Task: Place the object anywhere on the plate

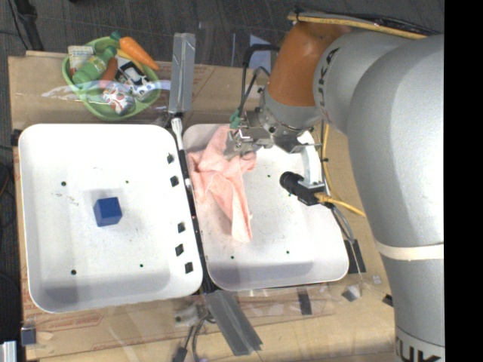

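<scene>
Camera view: pincer [243, 140] touches pink cloth [225, 183] (its top edge).

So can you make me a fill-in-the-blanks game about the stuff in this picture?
1. The little cube in the left bin is colored ____.
2. The crumpled cloth in the right bin is colored ____.
3. The claw is at the top of the ____.
4. The bowl behind the bins is colored ____.

Missing words: blue, pink, cloth, green.
</scene>
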{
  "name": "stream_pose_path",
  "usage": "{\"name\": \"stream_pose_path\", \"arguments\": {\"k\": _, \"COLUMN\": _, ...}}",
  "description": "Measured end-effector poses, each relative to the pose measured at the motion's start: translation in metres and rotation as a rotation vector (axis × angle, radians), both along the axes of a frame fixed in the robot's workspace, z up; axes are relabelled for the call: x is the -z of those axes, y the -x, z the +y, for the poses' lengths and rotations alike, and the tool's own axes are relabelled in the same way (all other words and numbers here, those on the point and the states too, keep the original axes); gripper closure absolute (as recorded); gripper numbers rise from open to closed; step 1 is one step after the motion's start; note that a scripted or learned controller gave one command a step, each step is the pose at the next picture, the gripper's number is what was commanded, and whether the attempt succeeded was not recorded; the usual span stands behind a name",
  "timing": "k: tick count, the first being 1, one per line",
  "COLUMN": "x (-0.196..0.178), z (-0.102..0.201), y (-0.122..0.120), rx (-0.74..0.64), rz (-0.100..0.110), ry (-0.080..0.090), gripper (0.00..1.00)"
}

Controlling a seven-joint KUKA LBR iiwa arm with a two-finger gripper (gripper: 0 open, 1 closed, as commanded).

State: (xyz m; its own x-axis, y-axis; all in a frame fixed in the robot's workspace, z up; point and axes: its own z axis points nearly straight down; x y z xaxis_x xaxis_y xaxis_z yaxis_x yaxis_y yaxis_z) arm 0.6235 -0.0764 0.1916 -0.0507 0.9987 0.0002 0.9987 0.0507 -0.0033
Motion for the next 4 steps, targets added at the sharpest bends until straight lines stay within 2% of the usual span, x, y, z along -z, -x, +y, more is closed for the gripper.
{"name": "stream_pose_path", "arguments": {"k": 1, "x": -0.04, "z": 0.001, "y": 0.0, "rx": -0.006, "rz": -0.001, "ry": 0.0, "gripper": 1.0}}
{"name": "stream_pose_path", "arguments": {"k": 3, "x": -0.024, "z": 0.089, "y": 0.045, "rx": -0.817, "rz": 0.002, "ry": -0.002, "gripper": 1.0}}
{"name": "stream_pose_path", "arguments": {"k": 4, "x": -0.037, "z": 0.127, "y": 0.073, "rx": -1.22, "rz": 0.001, "ry": -0.003, "gripper": 1.0}}
